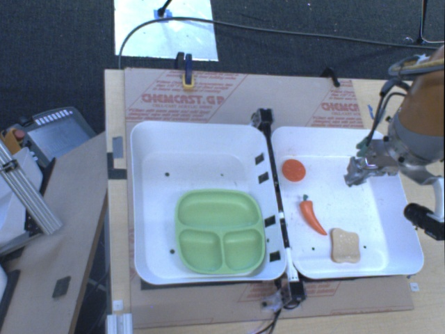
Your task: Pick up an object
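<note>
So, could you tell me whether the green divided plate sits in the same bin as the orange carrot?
No, the green divided plate lies in the left bin, the orange carrot in the right bin.

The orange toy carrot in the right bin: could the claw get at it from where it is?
Probably yes. The orange toy carrot lies alone on the bin floor, nothing lying between it and the claw.

The metal two-finger gripper hangs over bare white floor of the right bin. Left of the fingers lies a round orange-red disc; below-left, an orange toy carrot and a tan bread-like slice, apparently well apart.
</note>
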You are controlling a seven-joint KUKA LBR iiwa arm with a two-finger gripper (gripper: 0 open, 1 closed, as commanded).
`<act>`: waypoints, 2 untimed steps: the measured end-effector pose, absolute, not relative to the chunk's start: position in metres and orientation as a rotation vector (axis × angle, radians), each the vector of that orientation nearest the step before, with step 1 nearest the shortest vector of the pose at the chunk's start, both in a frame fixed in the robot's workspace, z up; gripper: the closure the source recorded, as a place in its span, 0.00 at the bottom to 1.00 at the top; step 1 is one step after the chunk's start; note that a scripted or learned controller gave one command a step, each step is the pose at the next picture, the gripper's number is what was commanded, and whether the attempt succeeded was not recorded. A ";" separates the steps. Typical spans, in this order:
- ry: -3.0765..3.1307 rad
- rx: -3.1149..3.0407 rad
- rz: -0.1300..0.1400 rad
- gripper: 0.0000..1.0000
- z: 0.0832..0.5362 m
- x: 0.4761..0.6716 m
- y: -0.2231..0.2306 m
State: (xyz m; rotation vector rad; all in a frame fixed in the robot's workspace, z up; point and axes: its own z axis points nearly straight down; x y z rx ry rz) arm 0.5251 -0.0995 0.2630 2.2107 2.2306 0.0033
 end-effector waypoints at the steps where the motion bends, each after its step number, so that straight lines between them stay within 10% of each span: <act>1: 2.231 2.210 0.004 1.00 0.266 0.534 -0.049; 2: 2.233 2.210 0.004 1.00 0.266 0.537 0.009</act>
